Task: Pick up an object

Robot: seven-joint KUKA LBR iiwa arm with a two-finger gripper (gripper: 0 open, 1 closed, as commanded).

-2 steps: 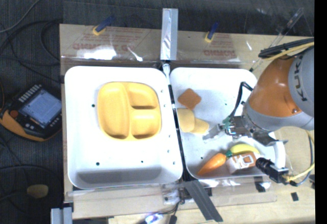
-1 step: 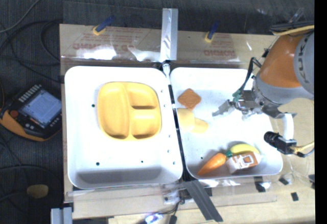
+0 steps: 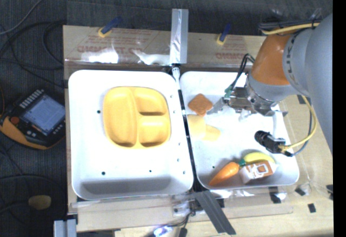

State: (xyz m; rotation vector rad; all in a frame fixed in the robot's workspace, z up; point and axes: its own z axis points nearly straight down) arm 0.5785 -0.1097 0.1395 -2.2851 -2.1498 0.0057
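From my remote seat I start at the near edge of the right bin (image 3: 238, 182). A carrot (image 3: 224, 173) lies there, tip pointing toward the bin divider, and it touches a small carton (image 3: 256, 171) with a yellow, banana-like item (image 3: 258, 157) pressed against the carton's far side. I judge this cluster a poor first target: the three pieces touch, so a descent on one would likely disturb the others.

Further in, a pale yellow piece (image 3: 204, 131) lies just beside the left wall of the same bin, low in contrast against the white floor. Beyond it sits an orange, waffle-like square (image 3: 200, 103), close to the same wall but apart from the yellow piece.

The pincer (image 3: 242, 101) hangs over the far half of the right bin, to the right of the square and apart from it. Nothing is visible between its tips; I cannot tell whether it stands wide or narrow, as the wrist body hides the gap.

My assessment: the square is the nearest candidate. It lies flat, so I would centre over it, align the closing direction parallel to the wall to keep clearance, and descend fully to the bin floor before closing.

In the left bin (image 3: 81, 176) rests a yellow compartment tray (image 3: 136, 117), out of immediate reach. The tabletop (image 3: 75, 41) beyond carries taped plastic sheeting.
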